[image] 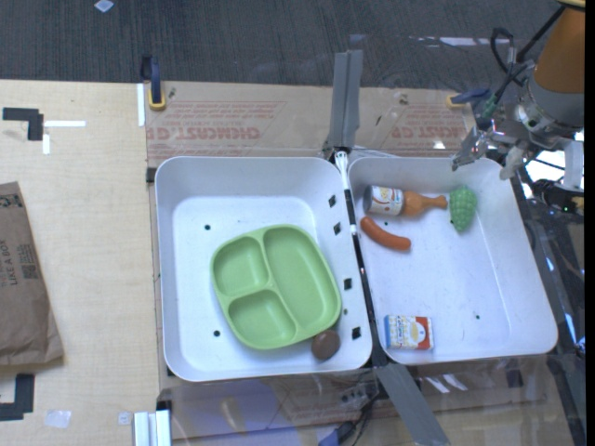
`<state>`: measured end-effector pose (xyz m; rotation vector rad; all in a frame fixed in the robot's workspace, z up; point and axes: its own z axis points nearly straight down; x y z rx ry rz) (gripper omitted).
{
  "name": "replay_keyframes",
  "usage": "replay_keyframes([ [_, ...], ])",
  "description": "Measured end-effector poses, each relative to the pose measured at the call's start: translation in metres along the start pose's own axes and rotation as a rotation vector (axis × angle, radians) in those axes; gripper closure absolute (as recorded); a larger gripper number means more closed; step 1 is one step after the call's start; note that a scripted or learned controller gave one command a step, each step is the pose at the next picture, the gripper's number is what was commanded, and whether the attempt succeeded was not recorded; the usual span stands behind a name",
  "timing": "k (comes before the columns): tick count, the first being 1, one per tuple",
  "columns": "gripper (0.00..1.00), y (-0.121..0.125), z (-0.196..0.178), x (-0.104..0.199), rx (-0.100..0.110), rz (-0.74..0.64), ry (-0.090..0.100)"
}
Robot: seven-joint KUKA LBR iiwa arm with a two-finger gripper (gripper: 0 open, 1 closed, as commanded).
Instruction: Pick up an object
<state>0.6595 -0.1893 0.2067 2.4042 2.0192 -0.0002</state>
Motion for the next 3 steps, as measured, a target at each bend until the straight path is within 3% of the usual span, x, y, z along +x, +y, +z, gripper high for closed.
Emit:
replay_keyframes([
  [1, 0.0, 0.006, 0.111, -0.017, -0.003, -0.03, 0.006],
  [2, 1.0, 0.005, 0.102, -0.02, -0.005, -0.031, 0.0],
  [3, 1.0, -0.01, -0.009, 0.055, 0.001, -0.047, 0.001],
])
